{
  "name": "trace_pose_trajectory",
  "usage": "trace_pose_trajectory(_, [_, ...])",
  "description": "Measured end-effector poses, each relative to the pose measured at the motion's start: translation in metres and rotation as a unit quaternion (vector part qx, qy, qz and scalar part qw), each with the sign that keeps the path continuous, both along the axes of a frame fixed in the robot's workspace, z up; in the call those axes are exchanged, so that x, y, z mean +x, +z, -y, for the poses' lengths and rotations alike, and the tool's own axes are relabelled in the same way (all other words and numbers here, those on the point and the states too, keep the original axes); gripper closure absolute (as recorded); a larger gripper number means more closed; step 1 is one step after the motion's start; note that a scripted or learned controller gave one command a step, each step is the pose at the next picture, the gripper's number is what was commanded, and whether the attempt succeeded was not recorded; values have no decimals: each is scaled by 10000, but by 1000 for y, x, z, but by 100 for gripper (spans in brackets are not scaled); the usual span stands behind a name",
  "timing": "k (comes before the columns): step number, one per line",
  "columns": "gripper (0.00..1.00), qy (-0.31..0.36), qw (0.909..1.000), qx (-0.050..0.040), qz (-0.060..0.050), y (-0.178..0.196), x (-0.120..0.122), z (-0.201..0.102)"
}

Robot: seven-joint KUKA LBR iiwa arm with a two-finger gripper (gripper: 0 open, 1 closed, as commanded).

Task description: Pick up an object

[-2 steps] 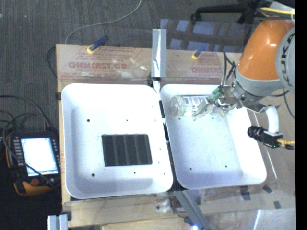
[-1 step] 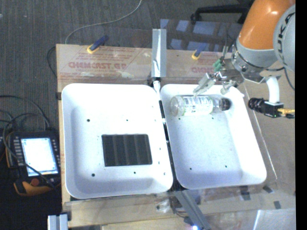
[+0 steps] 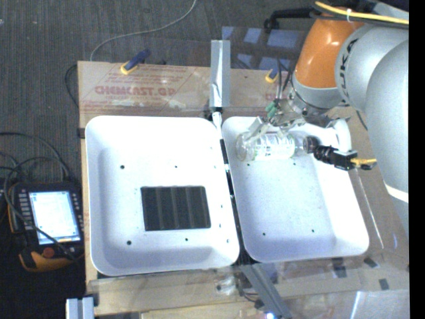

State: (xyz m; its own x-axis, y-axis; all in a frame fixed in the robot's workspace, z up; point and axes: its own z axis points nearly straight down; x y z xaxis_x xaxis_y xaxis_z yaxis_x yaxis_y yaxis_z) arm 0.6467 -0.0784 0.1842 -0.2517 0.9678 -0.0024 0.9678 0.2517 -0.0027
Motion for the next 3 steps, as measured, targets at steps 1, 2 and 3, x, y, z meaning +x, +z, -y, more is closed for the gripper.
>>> trace_pose_trajectory(1, [0,-741,9973,-3,11,-9,-4,81])
trace_pose_trajectory(2, [0,-476,9989,8,16,-56,12,116])
trace_pose_trajectory(3, [0,-1143,9934,19,6,-38,-59,39])
